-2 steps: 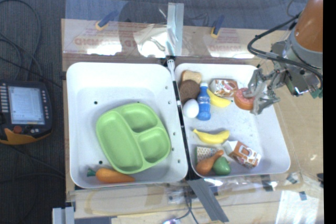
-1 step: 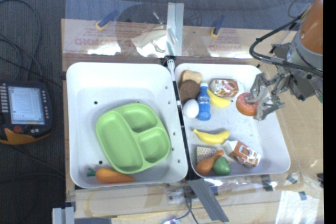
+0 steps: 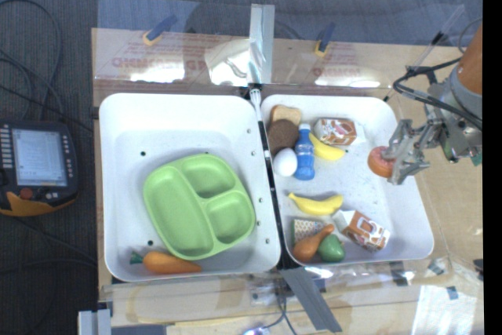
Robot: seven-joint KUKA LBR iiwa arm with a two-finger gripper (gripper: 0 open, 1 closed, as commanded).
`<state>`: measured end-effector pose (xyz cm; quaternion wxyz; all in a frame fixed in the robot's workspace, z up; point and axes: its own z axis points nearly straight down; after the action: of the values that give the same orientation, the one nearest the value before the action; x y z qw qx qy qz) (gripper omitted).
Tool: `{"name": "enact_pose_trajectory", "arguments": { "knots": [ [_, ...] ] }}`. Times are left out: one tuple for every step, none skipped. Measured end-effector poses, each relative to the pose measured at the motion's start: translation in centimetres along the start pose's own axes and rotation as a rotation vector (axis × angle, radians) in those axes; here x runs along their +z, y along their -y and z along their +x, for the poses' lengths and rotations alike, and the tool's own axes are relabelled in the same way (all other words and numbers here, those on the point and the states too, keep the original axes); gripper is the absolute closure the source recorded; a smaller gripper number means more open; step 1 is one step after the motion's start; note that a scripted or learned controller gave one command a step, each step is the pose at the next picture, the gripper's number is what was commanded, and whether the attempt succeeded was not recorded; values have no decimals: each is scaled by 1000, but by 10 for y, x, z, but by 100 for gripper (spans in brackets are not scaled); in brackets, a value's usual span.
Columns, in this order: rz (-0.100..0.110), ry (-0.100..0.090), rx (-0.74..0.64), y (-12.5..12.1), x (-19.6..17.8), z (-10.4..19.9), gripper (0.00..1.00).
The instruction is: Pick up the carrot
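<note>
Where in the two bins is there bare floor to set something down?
Left bin: bare along the back and left, around the green plate; the carrot takes the front. Right bin: crowded, with one bare patch right of the bananas.

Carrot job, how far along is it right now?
Nothing looks done yet: the carrot lies in the left bin, at its front edge beside the green divided plate. In hand: the pincer is at the right bin's far right rim, next to a red-orange fruit. Left: cross to the left bin, grasp and lift the carrot.
</note>
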<state>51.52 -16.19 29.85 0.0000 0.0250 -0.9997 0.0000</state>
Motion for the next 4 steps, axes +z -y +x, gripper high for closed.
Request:
{"name": "enact_pose_trajectory", "arguments": {
  "knots": [
    [3,5,32,63,-32,4,100],
    [-1,2,-269,15,-5,-26,100],
    [-1,3,-303,-39,0,-60,100],
    [-1,0,-494,33,52,-51,100]
  ]
}}
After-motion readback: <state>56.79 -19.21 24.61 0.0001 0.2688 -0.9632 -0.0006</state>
